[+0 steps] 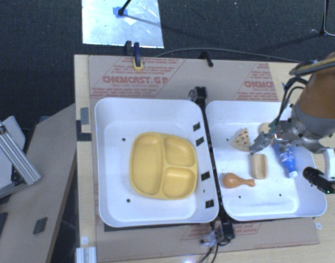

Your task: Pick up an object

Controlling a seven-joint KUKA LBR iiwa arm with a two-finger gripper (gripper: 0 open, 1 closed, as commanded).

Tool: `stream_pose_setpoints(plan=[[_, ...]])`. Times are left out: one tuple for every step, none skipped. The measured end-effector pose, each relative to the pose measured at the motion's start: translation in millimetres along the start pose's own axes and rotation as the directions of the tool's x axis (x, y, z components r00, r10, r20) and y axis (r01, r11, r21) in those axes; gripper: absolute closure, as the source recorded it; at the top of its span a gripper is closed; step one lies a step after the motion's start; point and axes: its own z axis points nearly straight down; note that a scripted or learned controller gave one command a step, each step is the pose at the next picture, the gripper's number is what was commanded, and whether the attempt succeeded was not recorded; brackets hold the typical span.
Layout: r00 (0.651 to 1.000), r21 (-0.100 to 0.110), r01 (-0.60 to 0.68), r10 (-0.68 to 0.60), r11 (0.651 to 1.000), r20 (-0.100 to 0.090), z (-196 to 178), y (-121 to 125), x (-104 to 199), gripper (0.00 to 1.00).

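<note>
A counter carries two white bins. In the right bin, the arm reaches in from the right, its claw low beside a pizza slice, above a bun; finger spread unclear.

arm cut off at right edge, gripper finger gap too small to judge (blurred), pale object partly hidden behind it

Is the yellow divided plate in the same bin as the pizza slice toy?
No, the yellow divided plate lies in the left bin, while the pizza slice toy lies in the right bin.
</note>
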Motion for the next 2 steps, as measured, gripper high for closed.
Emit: stream_pose_setpoints(plan=[[1.000,-0.013,0.003,-0.003,1.000,0.002,-6.5,3.1,0.3,0.00],[1.000,-0.010,0.000,0.000,1.000,0.002,42.3,4.1,-9.6,0.00]])
